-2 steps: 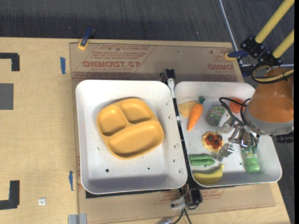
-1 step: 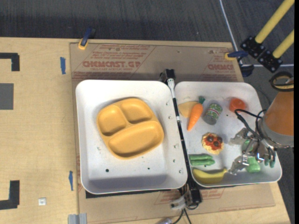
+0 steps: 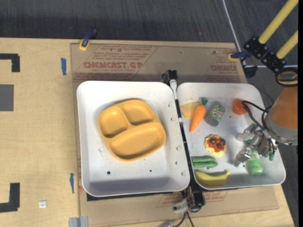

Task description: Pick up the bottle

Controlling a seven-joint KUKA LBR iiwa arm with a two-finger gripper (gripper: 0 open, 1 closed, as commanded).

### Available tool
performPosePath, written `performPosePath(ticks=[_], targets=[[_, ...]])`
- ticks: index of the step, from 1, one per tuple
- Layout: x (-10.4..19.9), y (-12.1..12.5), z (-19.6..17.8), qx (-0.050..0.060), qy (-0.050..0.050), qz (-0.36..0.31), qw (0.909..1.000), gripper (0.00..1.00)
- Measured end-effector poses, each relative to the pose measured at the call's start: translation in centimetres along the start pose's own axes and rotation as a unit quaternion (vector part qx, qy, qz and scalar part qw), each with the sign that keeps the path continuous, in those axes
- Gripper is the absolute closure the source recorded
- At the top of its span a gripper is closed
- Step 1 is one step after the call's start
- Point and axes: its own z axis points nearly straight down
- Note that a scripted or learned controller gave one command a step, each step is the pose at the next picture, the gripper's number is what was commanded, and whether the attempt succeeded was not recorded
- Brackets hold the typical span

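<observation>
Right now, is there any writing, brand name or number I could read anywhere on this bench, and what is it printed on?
"CHEMCAST GP", in red, mirrored or upside down, on the brown sheet behind the left bin; my best reading.
More red print on the same sheet behind the right bin: too blurred to read.
The label on the small can in the right bin: too small to read.
No other writing is legible.
</observation>
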Motion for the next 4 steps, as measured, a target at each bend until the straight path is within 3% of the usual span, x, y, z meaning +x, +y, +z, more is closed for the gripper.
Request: performPosePath(ticks=[1,2,3,4], targets=[[3.7,1.0,0.0,0.000,0.000,0.015,0.9999,0.00],[6.5,6.1,-16.7,0.000,0.001,0.119,0.9929,0.00],[0.8,3.4,-7.5,0.001,0.003,0.130,0.9916,0.00],[0.5,1.0,0.0,0.000,0.002,-0.030,0.9995,0.00]])
